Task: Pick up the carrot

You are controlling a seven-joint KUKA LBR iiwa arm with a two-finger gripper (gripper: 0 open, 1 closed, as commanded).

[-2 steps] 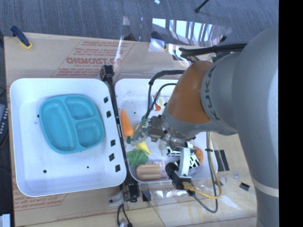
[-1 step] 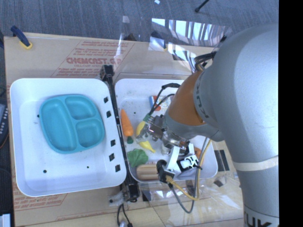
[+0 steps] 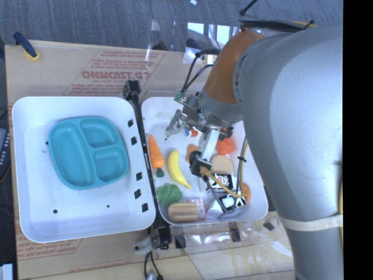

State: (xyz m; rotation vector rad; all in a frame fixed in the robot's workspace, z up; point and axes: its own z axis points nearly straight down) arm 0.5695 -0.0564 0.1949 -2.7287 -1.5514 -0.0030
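Note:
The carrot, orange with a green stub at its near end, lies along the left wall of the right bin. My gripper hangs over the middle of that bin, to the right of the carrot and apart from it. Its fingers are spread and it is open, with nothing held between them. A small blue and red object lies under the gap.
A yellow banana lies right of the carrot, with a green leafy toy and a bread roll nearer the front. Orange and tan food pieces crowd the bin's right side. The left bin holds a teal divided plate.

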